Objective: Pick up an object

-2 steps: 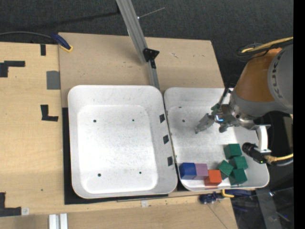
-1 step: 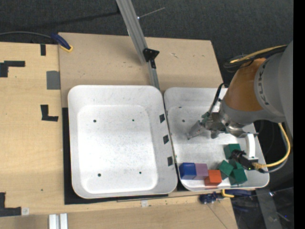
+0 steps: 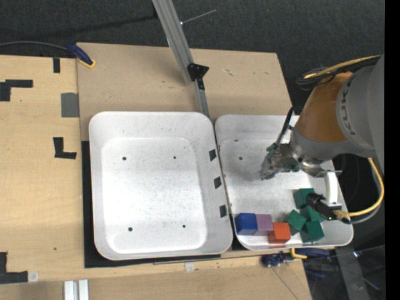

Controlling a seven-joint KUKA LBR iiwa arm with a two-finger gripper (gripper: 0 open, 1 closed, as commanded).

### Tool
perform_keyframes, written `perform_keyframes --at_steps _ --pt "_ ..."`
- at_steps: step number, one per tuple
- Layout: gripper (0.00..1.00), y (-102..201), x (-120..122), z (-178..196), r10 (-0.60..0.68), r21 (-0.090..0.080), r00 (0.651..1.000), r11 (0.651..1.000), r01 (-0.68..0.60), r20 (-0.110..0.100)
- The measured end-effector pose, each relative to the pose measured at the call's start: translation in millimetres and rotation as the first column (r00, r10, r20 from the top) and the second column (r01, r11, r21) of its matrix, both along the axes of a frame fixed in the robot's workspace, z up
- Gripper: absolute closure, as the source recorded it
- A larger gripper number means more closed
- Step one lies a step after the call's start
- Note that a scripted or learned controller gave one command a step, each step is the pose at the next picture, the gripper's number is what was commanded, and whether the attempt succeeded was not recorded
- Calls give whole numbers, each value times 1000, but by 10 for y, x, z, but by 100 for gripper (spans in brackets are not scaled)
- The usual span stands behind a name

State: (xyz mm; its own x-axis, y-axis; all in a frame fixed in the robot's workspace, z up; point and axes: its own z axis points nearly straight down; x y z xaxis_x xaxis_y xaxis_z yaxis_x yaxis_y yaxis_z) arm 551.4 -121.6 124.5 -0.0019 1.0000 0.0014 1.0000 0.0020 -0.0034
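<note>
**Mara:** Camera view puts the arm point(image 3: 340, 120) over the right bin point(image 3: 250, 133), reaching in from the right side, with the gripper point(image 3: 274, 164) low over the bin's bare white floor. Is it carrying anything?

**Theo:** That cannot be told. The claw is small, dark and blurred, so whether it is open or closed is unclear, and nothing can be seen in it.

**Mara:** Where are the objects, then?

**Theo:** All crowded along the near edge of that bin. The blue block point(image 3: 246, 223) sits in the near left corner, the pale purple block point(image 3: 265, 222) touching it, the orange block point(image 3: 280, 232) just beside that. The green pieces point(image 3: 306, 214) are heaped toward the near right corner.

**Mara:** So the gripper is apart from all of them.

**Theo:** Yes, it is nearer the bin's middle. Judging from the layout, the walls explain the clustering: loose blocks tend to settle against a rim. That makes picking harder, since a finger needs room on the wall side.

**Mara:** And the left bin point(image 3: 103, 167)?

**Theo:** Its white floor shows a few dark dots.
</note>
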Motion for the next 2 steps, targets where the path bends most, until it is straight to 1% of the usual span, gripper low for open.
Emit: perform_keyframes --at_steps 1,2 --pt "100 14 -54 605 -1 -2 1000 1000 1 8" --pt "100 17 -42 1031 0 -2 1000 1000 0 7"
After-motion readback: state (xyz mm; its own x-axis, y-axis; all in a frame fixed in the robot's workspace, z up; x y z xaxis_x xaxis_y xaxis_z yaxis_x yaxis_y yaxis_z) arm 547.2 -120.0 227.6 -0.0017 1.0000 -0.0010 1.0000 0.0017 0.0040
